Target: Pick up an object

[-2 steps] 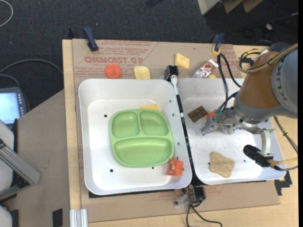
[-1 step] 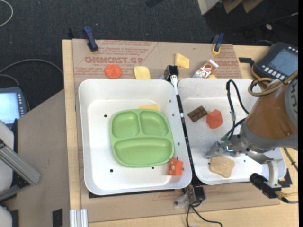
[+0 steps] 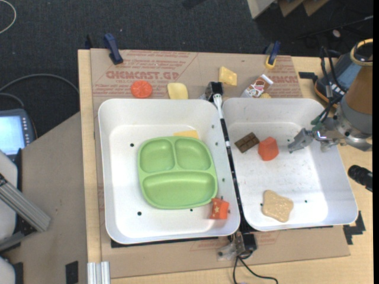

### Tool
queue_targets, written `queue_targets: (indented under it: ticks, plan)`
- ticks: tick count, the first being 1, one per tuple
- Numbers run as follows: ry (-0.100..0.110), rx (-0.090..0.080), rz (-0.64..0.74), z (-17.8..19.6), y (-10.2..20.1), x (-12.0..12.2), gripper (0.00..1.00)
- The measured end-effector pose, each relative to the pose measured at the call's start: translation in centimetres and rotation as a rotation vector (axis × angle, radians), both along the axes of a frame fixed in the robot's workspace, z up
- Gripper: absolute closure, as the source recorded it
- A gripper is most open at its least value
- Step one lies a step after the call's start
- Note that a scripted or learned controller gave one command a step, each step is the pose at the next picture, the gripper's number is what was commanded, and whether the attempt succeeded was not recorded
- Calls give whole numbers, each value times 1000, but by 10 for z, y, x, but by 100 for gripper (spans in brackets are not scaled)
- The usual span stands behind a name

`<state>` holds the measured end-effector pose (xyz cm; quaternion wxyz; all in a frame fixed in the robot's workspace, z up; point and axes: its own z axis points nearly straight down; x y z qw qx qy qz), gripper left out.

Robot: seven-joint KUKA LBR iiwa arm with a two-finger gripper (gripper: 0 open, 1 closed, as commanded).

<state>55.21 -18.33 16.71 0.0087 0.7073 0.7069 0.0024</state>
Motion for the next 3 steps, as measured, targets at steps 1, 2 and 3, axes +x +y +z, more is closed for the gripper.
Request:
queue_targets:
  ticks: [1,2,3]
  plan:
    - [8,9,9,-2,60,69,0]
    - [25,11,0,-88,61,45,0]
    - [12,8,0,-71,60,49,100]
